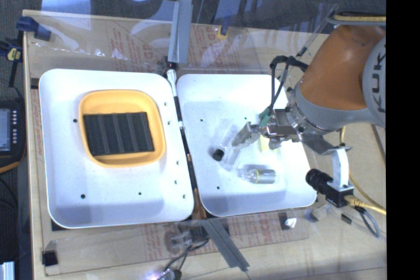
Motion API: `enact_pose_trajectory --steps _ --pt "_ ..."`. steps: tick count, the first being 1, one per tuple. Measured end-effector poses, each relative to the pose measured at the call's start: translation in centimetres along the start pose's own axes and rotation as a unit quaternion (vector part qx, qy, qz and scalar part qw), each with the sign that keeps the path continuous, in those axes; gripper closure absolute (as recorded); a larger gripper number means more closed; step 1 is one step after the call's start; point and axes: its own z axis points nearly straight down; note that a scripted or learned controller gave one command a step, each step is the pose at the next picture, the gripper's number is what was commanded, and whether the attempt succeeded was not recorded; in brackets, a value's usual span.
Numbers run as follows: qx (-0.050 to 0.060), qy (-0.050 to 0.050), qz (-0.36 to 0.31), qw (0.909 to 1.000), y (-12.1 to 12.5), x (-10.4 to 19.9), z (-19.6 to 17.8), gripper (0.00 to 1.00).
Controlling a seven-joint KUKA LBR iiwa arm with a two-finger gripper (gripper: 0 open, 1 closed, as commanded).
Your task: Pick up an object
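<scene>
- One end effector (pixel 252 132) hangs low inside the right bin (pixel 197 95), reaching in from the right under the orange-banded arm (pixel 341 75); whether it is spread or pressed together I cannot tell, since the metal parts blur into clear plastic beneath them.
- Nothing visibly sits between its tips, so no grasp can be claimed; the low, slanted pose suggests it is working toward the cluster below it.
- Just under and left of it lies a clear, crinkled item (pixel 231 141), glassy and hard to outline, touching or nearly touching the tip.
- Beside that clear piece sits a small dark round object (pixel 217 154), matte black, compact, the easiest shape to read.
- Slightly nearer the front wall rests a small clear bottle (pixel 257 174) on its side, with a yellowish end.
- Further out, the left bin (pixel 59 187) carries a yellow tray (pixel 118 101) with a dark ribbed insert, well apart from the arm.
- Both bins rest side by side on the counter (pixel 98 52).
</scene>
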Motion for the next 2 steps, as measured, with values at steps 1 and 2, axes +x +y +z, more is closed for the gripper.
enact_pose_trajectory --steps 1,2 --pt "0.000 0.000 -0.001 1.0000 -0.2 -6.2 5.8 0.00" --pt "-0.002 -0.001 -0.087 0.9962 4.3 -8.3 8.4 0.00"
